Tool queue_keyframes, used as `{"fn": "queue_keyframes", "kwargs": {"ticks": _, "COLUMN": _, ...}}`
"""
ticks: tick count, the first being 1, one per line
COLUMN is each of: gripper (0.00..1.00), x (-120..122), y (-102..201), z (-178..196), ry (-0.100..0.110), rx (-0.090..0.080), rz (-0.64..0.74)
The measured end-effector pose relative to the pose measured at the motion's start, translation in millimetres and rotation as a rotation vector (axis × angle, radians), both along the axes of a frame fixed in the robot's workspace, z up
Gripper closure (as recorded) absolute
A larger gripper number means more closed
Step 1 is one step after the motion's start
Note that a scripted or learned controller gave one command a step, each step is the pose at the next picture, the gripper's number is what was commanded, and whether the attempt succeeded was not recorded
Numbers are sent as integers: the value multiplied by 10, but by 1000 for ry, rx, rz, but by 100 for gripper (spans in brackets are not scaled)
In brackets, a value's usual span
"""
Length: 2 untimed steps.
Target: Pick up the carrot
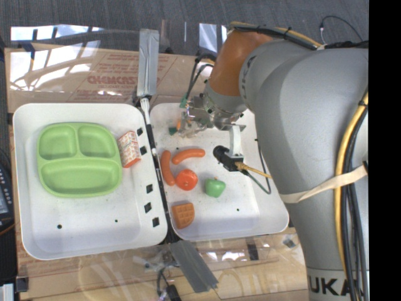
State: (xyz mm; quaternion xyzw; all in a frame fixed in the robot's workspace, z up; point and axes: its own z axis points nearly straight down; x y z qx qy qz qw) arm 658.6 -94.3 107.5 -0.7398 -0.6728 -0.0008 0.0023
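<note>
The grey arm (294, 99) is reaching in from the right, its orange band (241, 58) hanging over the far edge of the right bin (247, 215). The hand (188, 119) is sitting low over the far left corner of that bin, amid a cluster of metal parts and cables; whether it is open or closed cannot be told from this angle, and nothing is showing clearly between its tips.

The carrot (167, 168) is lying flat on the floor of the right bin, close against the bin's left wall, its length running roughly from far to near. It is resting nearer the camera than the hand, apart from it and a little to the hand's left in the view. An orange sausage-shaped piece (188, 156) is lying just beside the carrot's far end, between the carrot and the hand. A red-orange tomato (187, 180) is sitting against the carrot's near end, with a green pepper (215, 187) just to its right. A waffle-like brown square (183, 215) is lying near the bin's front edge. A black object (227, 158) is hanging beneath the arm, right of the sausage.

In the left bin (81, 231), a green divided tray (79, 159) is lying flat, and a small printed packet (129, 148) is resting beside its right edge. The surface (113, 74) beyond the bins is showing brown cardboard.
</note>
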Motion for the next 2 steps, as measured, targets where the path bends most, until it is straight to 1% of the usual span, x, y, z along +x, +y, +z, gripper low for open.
{"fn": "queue_keyframes", "kwargs": {"ticks": 1, "gripper": 100, "x": -16, "y": 227, "z": 854, "ry": -3, "rx": -5, "rz": 345}}
{"fn": "queue_keyframes", "kwargs": {"ticks": 2, "gripper": 0, "x": -18, "y": 226, "z": 851, "ry": -3, "rx": -5, "rz": 345}}
